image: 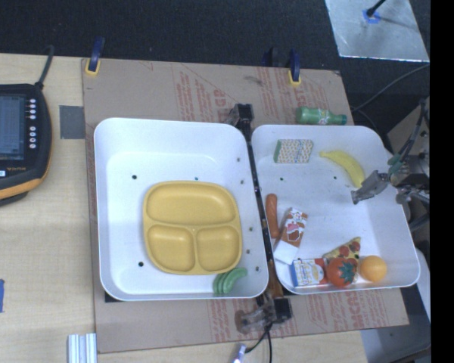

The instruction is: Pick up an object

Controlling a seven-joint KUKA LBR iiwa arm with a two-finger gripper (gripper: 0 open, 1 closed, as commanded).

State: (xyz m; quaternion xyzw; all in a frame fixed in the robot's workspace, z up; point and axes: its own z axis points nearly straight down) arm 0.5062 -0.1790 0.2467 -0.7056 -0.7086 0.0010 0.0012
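Arm cut off at right edge — gripper (380,183) fingers too dim to read.

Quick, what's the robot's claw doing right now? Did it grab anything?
Gripper: at the right edge of the right bin, near the banana but not touching it; holding nothing; open or shut cannot be told.

Hand (374,186) beside banana (343,165) (right bin (393,225))
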